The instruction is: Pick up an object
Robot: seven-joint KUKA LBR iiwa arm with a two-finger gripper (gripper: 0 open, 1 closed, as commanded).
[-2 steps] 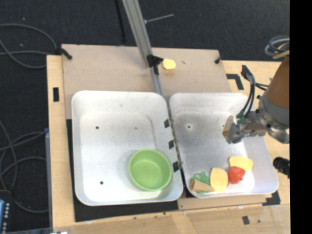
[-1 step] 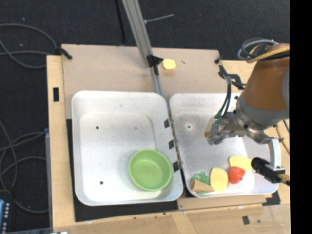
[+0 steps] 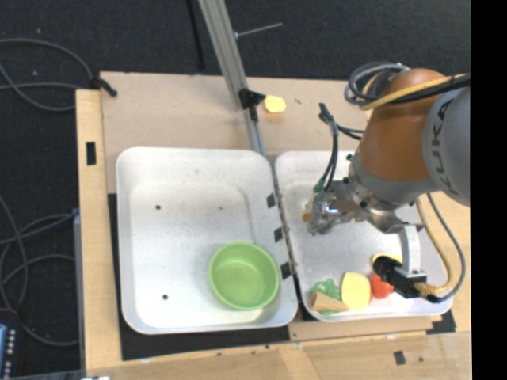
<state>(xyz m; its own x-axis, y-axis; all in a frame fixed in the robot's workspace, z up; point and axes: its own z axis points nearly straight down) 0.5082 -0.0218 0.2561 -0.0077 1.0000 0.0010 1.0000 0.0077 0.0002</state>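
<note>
1. Camera view: gripper (image 3: pixel 321 216) hangs low in the right bin (image 3: pixel 305 172), near its left wall; whether it is apart or together I cannot tell, and nothing shows held.
2. Pickable cluster sits toward the right bin's near edge: yellow piece (image 3: pixel 356 290), red piece (image 3: pixel 382 286), green-tan piece (image 3: pixel 325 294). Green bowl (image 3: pixel 243 275) is in the left bin (image 3: pixel 158 172).
3. Risk: descending here likely meets bare floor; the cluster is crowded against the wall, so a grasp may nudge pieces away.

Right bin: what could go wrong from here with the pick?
1. The tool hangs over bare bin floor, apart from the toys, so a descent here likely closes on nothing.
2. The yellow piece, green piece and red piece sit crowded in the right bin's near corner against the wall; a grasp may snag two or hit the rim.
</note>
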